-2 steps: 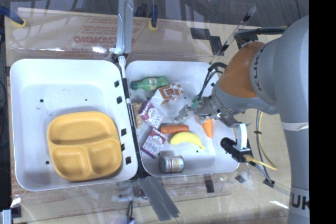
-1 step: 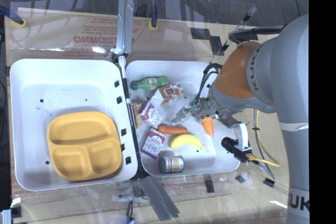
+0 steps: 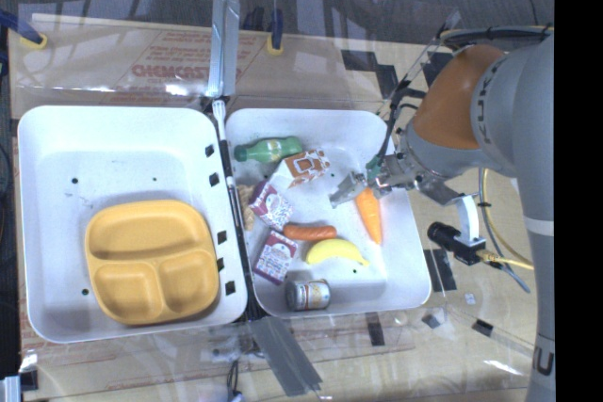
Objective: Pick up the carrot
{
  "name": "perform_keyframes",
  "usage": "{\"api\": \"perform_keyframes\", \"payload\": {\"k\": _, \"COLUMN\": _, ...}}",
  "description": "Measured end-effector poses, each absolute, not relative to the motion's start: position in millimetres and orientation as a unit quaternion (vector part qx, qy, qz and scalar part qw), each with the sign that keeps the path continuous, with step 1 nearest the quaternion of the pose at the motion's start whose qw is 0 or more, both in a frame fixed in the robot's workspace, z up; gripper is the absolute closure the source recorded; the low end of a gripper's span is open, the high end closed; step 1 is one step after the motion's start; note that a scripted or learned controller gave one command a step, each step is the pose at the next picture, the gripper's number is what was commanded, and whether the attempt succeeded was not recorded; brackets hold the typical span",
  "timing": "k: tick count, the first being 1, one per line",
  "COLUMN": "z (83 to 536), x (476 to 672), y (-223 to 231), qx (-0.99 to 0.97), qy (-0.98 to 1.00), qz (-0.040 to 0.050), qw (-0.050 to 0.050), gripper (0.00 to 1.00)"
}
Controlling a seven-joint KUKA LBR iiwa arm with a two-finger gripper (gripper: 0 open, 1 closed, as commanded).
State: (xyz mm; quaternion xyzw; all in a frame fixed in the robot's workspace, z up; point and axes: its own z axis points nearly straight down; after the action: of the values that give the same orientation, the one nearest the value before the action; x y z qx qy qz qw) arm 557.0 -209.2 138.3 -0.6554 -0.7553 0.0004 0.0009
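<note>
While my gripper (image 3: 363, 186) sits low in the right bin (image 3: 407, 282), its fingers meet the carrot (image 3: 371, 216) at its top end.

Whether they clench it I cannot tell; the smooth orange taper points down toward the bin's right wall. Just left lie a sausage (image 3: 309, 232) and a curved yellow banana (image 3: 335, 251), with a metal can (image 3: 308, 294) at the near edge, a green bottle (image 3: 269, 149) at the far edge and crinkled snack packets (image 3: 273, 207) between. A moulded yellow tray (image 3: 151, 259) rests in the left bin (image 3: 57, 132).
</note>
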Motion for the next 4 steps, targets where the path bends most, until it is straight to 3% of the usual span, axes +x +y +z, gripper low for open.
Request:
{"api": "perform_keyframes", "payload": {"k": 1, "z": 103, "x": 544.7, "y": -202, "qx": -0.623, "qy": -0.782, "qz": -0.0052, "qw": 0.001, "gripper": 0.00}}
{"api": "perform_keyframes", "payload": {"k": 2, "z": 132, "x": 532.5, "y": -210, "qx": -0.642, "qy": -0.767, "qz": 0.0003, "qw": 0.001, "gripper": 0.00}}
{"api": "perform_keyframes", "payload": {"k": 3, "z": 91, "x": 542.8, "y": -210, "qx": -0.773, "qy": -0.635, "qz": 0.0008, "qw": 0.002, "gripper": 0.00}}
{"api": "perform_keyframes", "payload": {"k": 4, "z": 101, "x": 543.0, "y": -208, "qx": -0.771, "qy": -0.637, "qz": 0.0010, "qw": 0.004, "gripper": 1.00}}
